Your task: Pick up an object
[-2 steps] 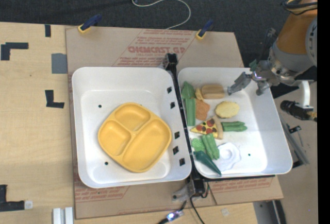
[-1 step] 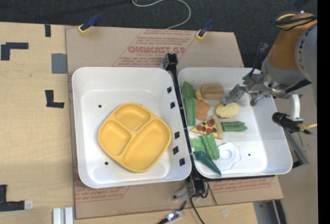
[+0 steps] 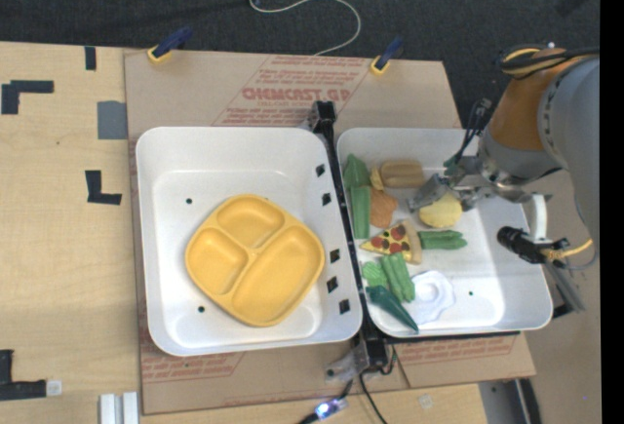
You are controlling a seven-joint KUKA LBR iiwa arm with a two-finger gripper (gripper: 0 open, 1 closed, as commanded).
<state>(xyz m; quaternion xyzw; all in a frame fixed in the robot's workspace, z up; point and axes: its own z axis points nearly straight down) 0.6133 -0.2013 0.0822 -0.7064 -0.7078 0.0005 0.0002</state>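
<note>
Cardboard under two white bins, dark carpet beyond: that is where I work. My gripper (image 3: pixel 436 201) is low in the right bin (image 3: pixel 507 310), fingers spread a little, and a pale yellow lump (image 3: pixel 442 212) sits right at their tips. I cannot tell whether it is between them or just beside, so I claim no hold.

To do this well I should, I judge, centre the lump in the gap, go down until the tips are past its widest part, close, then lift straight up and check that it comes along. Crowding is the risk: a brown roll (image 3: pixel 401 173) lies just behind and a green pod (image 3: pixel 441 240) just in front.

The lump is roundish, slightly longer across the bin than along it, pointing nowhere in particular. Further left lie an orange piece (image 3: pixel 382 209), a pizza slice (image 3: pixel 392 242) and more greens (image 3: pixel 357 188). A yellow plate (image 3: pixel 255 258) rests in the left bin (image 3: pixel 156 159).
</note>
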